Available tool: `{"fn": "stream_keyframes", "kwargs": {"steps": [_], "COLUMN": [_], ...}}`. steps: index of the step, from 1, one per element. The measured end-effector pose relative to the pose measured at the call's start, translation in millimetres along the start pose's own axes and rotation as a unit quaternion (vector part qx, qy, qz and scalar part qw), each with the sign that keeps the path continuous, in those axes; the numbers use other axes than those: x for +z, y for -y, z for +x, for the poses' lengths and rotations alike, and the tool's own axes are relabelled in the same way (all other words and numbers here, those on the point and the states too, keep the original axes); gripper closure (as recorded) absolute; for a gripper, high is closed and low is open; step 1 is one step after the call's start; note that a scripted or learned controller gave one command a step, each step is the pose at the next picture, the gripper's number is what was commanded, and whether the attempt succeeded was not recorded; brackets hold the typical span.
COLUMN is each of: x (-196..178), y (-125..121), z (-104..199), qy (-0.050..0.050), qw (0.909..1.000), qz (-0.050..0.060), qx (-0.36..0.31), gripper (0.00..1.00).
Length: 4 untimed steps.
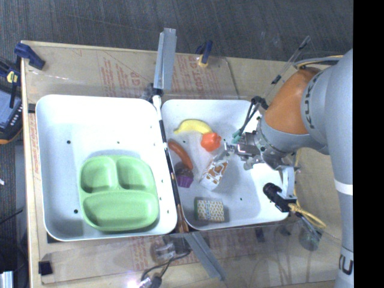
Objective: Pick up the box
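My gripper (223, 152) was low in the right bin (252, 212), and I could not tell how wide it stood, because its tip was too small and blurred. It hung just above the box (214, 173), a small white carton lying tilted. Next to the box were an orange ball (210, 141), a banana (193, 126), a sausage (180, 153) and a purple block (183, 177). I judged I should come straight down over the narrow sides of the box and close slowly.
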<state>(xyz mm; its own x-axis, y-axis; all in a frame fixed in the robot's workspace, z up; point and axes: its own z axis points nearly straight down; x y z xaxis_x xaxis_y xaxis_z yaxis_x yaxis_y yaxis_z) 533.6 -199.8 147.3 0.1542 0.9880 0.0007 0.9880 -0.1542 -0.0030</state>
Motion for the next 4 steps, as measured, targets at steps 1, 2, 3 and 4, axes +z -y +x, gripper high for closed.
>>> {"fn": "stream_keyframes", "kwargs": {"steps": [1,2,3,4], "x": [8.5,55.8,12.6,13.2], "y": [-65.3,-12.6,-28.5,-82.3], "z": [6.9,45.7,4.6,4.6], "qy": [0.0,0.0,0.0,0.0], "qw": [0.9991,0.9988,0.9958,0.9913], "qz": [0.0,0.0,-0.001,-0.001], "qx": [-0.041,-0.048,-0.092,-0.132], "gripper": [0.0,0.0,0.0,0.0]}}
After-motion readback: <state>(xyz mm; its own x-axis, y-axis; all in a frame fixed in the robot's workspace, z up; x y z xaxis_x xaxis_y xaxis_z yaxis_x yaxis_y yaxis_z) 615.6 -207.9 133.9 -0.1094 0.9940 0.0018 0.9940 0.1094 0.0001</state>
